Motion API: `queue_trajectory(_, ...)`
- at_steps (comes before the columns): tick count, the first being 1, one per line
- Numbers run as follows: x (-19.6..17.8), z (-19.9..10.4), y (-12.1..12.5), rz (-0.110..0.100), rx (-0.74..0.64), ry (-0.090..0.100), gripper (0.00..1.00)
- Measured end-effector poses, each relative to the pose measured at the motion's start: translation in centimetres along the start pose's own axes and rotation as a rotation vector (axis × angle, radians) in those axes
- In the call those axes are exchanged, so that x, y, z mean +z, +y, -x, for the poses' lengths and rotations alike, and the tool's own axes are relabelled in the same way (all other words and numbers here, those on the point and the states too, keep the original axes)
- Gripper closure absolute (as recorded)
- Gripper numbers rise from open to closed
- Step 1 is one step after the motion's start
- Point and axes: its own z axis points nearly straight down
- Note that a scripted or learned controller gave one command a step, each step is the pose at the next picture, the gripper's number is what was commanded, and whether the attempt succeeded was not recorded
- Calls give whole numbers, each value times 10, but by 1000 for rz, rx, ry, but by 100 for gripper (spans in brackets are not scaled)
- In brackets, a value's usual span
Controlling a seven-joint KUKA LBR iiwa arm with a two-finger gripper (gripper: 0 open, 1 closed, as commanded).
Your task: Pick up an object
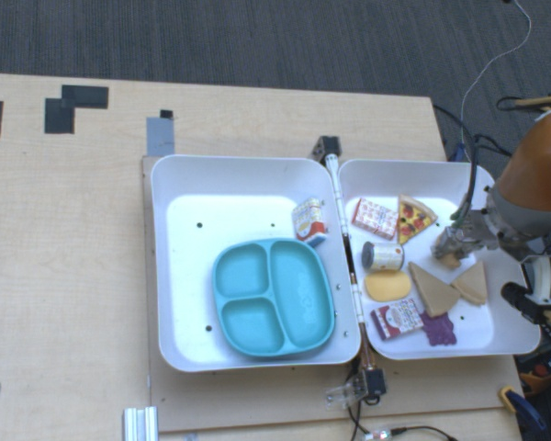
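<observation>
Nearest you, the turquoise three-compartment plastic plate fills the left white bin. Your gripper hovers over the tan wedge-shaped piece in the right white bin; I cannot tell its finger state.

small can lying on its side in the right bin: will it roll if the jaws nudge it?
Probably. The can lies on its side with a round end facing left, so a sideways nudge could roll it. The yellow piece just below may stop it in that direction. It looks small and toy-like, so likely light and easily knocked away. The gripper sits to its right.
</observation>
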Motion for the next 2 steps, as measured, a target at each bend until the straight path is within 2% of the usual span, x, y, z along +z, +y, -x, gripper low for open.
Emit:
queue_trajectory(1, -69, -93, 21, -5, -3, 3, 100)
queue_trajectory(2, -96, -174, 19, -6, -4, 4, 100)
